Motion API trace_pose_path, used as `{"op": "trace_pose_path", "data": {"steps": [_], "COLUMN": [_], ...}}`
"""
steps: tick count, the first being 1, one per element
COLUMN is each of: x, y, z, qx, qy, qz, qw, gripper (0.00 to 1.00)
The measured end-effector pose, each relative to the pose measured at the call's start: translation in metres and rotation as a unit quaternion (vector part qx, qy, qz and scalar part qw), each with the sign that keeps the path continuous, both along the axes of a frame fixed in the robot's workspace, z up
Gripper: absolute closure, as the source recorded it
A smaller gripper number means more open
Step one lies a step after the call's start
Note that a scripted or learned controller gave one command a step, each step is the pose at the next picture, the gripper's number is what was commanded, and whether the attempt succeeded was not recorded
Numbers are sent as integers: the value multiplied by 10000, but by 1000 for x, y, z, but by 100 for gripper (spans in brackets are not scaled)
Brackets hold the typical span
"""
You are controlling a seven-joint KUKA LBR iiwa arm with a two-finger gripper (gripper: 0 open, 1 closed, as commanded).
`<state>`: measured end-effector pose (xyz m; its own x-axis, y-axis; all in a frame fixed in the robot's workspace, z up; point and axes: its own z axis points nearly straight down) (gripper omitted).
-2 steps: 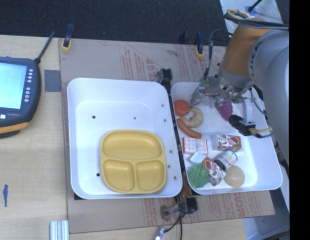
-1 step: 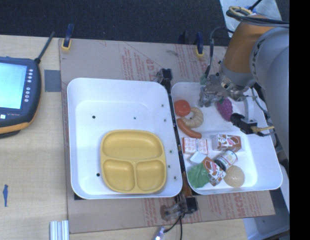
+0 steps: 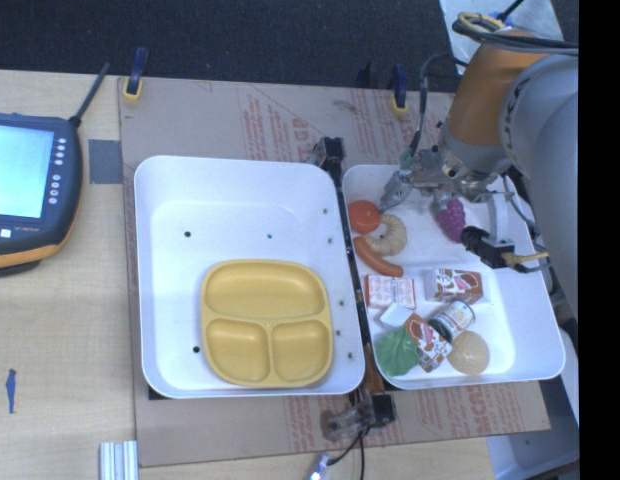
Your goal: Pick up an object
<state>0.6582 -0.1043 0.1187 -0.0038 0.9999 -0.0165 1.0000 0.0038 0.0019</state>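
Observation:
My gripper [image 3: 401, 188] hangs over the far end of the right bin [image 3: 535, 353], just above and right of a red tomato [image 3: 364, 215]. A tan ring-shaped pastry [image 3: 390, 234] lies beside the tomato, with an orange-red sausage [image 3: 376, 257] in front of it. A purple bunch of grapes [image 3: 450, 217] sits to the right of the gripper, under the wrist. Nothing is seen between the gripper's fingers.
Nearer the front of the right bin lie a small red-and-white packet [image 3: 389, 291], a brown-and-white carton [image 3: 457, 285], a small can [image 3: 451, 321], a green item [image 3: 396, 352] and a beige ball [image 3: 469, 352]. The left bin [image 3: 175, 203] holds a yellow divided plate [image 3: 267, 321]. A tablet [image 3: 28, 190] rests at the far left.

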Motion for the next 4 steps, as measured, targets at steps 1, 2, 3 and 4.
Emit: {"op": "trace_pose_path", "data": {"steps": [1,2,3,4], "x": [-109,-23,-2,-2], "y": [-26,-108,-64,-92], "z": [49,-24,-27,-26], "qx": [79,87,83,79], "qy": [30,35,21,15], "qz": [-3,-7,4,-3], "qw": [10000,10000,10000,10000], "gripper": [0,0,0,0]}}
